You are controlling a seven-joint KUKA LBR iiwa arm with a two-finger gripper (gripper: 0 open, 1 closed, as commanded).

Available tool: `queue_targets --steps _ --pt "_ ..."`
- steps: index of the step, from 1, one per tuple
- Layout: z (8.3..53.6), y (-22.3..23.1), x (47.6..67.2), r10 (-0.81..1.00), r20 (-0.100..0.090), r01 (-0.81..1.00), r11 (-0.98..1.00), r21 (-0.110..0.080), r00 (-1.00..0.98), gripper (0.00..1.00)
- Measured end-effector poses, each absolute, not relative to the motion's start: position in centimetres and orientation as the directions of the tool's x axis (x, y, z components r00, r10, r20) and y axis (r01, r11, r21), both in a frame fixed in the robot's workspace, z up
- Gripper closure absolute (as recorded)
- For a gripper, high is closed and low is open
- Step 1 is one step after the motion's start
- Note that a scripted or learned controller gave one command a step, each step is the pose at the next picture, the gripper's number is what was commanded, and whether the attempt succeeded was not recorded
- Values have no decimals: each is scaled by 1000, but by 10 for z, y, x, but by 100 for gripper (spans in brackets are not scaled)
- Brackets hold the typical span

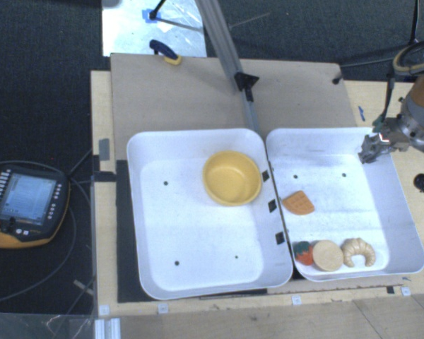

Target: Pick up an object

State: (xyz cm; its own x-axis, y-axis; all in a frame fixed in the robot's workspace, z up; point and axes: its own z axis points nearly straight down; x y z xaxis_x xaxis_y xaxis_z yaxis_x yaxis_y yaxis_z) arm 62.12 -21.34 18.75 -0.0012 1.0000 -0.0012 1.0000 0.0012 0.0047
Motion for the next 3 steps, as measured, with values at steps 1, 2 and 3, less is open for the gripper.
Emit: queue_targets --steps 1,2,3 --pt "229 -214 622 1000 -1 1000 1 5 -1 100" --pt "220 -165 617 1000 1 1000 4 1 -4 100" --pt "228 -113 604 1000 1 1000 5 2 -5 100"
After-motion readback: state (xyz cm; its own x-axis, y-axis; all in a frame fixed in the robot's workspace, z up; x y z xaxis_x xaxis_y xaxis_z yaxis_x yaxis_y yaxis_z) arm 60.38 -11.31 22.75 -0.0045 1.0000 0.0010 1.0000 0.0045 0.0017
